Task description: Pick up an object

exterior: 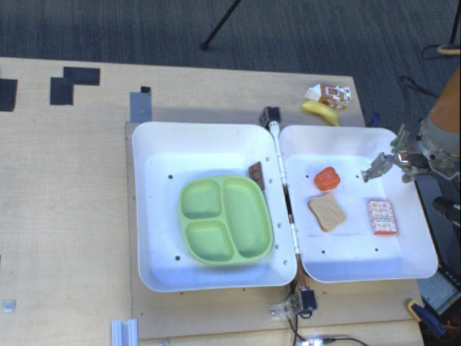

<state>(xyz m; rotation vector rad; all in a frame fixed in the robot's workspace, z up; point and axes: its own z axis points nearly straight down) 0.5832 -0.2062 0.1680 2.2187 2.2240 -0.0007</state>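
Left bin (155, 193): you see a green tray (225, 220) and a small brown piece (256, 171) by the divider. Right bin (403, 265): tomato (327, 179), bread slice (327, 212), carton (382, 216), all lying free. Gripper (377, 168) sits above the bin's upper right, touching nothing; its opening cannot be judged.
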